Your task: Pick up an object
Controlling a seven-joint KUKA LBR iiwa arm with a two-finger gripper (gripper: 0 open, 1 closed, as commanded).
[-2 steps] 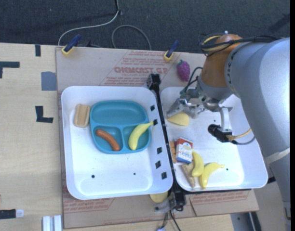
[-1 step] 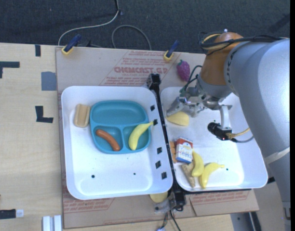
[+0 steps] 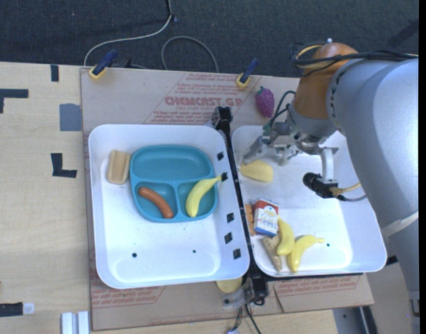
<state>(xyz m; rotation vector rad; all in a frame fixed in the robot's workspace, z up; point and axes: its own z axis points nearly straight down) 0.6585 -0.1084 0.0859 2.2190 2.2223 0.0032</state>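
while the arm reaches in over the right bin (image 3: 366,256), its gripper (image 3: 258,152) hangs low at the bin's upper left corner, fingers spread apart with nothing between them. just below sits a pale yellow lemon-like piece (image 3: 258,172), judged the likely target (nearest the fingertips, apart from other items). further down lie a small carton (image 3: 266,218) and two yellow bananas (image 3: 294,241). the left bin (image 3: 108,256) bears a blue tray (image 3: 168,165) holding a sausage (image 3: 156,202) and a banana (image 3: 199,195).
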